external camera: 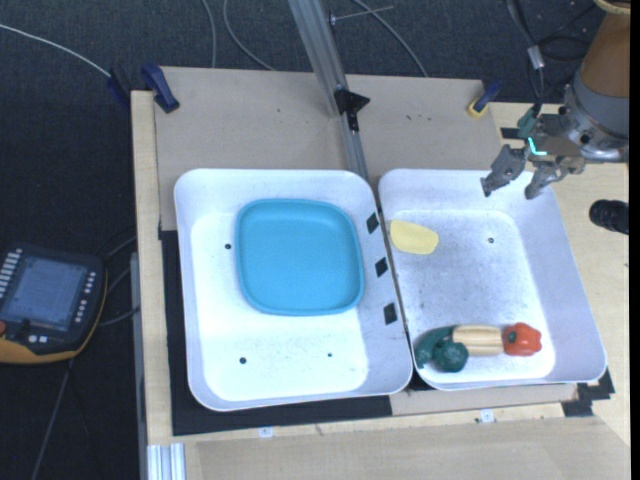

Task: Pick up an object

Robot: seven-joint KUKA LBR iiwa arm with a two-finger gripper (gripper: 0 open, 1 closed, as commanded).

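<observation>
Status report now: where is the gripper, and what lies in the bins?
Gripper open, above right bin's far corner, holding nothing. Yellow piece, green, tan, red toys untouched. Nothing in the way.

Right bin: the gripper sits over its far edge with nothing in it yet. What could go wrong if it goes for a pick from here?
The open gripper hangs above the right bin's far rim, so a straight descent may hit the rim. The green piece, tan piece and red piece lie touching against the near wall; a grab there could catch two or jam against the wall. The yellow piece looks flat and may slip.
</observation>
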